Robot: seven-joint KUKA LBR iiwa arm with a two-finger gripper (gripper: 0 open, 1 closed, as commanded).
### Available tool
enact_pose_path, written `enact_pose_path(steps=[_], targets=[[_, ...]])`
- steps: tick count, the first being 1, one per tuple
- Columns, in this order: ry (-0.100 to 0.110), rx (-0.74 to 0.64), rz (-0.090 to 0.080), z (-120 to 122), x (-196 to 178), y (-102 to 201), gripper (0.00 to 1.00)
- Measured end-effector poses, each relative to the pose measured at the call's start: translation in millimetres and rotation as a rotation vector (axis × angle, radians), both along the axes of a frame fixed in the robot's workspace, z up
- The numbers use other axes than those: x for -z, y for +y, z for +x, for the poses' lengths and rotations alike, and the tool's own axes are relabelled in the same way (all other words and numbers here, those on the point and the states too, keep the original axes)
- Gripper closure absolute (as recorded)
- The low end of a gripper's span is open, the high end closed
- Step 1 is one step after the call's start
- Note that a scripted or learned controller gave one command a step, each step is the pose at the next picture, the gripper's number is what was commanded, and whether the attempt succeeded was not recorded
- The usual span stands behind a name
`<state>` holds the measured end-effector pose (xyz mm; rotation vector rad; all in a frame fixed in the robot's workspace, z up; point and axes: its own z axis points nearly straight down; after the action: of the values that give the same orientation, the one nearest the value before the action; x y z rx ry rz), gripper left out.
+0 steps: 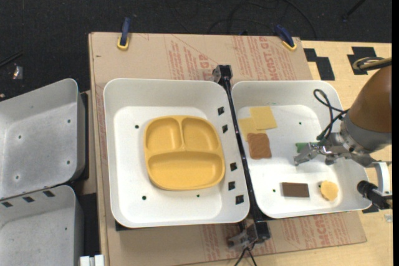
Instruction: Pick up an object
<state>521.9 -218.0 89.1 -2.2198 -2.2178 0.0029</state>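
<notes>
Yellow divided plastic plate fills the left white bin. Right bin has flat tan and brown squares, a dark brown block, and a small round yellow piece. The gripper hovers low mid-bin at the right; can't tell its grip, looks like nothing's held.

The arm enters from the right edge of the camera view, at mid-height. Its visible upper section is a rounded body, orange-brown on top, above a grey band at the wrist. From the wrist, the assembly extends to the left and slightly downward. A black cable loops from the wrist area up and to the left. The gripper sits at the left end of the assembly, its metal parts pointing left, with a small green part at the tip. The finger setting cannot be read at this resolution.
</notes>
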Motion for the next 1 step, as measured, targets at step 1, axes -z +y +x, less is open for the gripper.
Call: enact_pose_path(steps=[1], targets=[[-0.005,0.001,-0.002,1.3,-13.3,-0.8,1.0]])
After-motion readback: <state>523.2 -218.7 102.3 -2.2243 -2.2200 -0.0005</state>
